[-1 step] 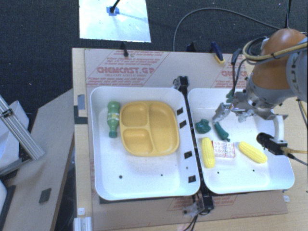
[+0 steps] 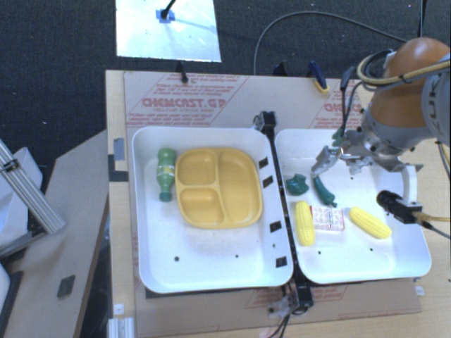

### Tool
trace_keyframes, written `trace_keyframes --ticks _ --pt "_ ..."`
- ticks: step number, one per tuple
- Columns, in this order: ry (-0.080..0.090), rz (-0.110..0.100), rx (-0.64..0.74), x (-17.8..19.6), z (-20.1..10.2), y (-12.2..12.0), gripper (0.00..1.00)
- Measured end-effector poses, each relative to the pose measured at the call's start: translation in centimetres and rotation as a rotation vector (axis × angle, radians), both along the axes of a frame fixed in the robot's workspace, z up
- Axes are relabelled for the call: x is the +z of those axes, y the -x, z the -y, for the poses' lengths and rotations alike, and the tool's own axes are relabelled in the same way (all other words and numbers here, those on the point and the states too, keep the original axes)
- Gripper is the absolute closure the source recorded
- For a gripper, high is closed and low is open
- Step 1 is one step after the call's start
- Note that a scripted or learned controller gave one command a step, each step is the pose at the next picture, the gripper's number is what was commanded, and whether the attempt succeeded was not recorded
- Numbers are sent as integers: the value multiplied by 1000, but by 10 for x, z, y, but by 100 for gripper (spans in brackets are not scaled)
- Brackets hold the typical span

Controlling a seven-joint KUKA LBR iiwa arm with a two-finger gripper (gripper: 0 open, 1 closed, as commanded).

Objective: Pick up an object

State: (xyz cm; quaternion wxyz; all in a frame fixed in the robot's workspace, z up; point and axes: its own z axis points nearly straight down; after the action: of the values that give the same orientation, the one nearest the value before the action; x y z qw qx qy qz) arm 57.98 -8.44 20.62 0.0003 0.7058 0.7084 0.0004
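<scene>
My gripper point(image 2: 340, 163) hangs over the back of the right bin point(image 2: 394, 265), open, with nothing between its fingers. Just in front of it and to the left lie a dark green stick-shaped toy point(image 2: 324, 191) and a teal green lumpy toy point(image 2: 297, 184). Nearer the front of the same bin are a yellow corn cob point(image 2: 304, 222), a small white and red packet point(image 2: 328, 219) and a second corn cob point(image 2: 370, 222). The left bin point(image 2: 151, 259) holds a yellow divided plate point(image 2: 217, 187) and a green bottle point(image 2: 165, 174) lying along its left side.
A black divider with clips point(image 2: 276, 196) runs between the two bins. A black plug on a cable point(image 2: 394, 206) hangs at the right bin's right side, below the arm. Both bins rest on a board with red lettering point(image 2: 184, 103).
</scene>
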Motion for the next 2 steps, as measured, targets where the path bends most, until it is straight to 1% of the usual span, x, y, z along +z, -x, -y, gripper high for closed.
trace_keyframes --ticks 1,2 --pt "0 -2 -2 -62 -1 1 0" --pt "1 -1 -2 -103 -2 0 0"
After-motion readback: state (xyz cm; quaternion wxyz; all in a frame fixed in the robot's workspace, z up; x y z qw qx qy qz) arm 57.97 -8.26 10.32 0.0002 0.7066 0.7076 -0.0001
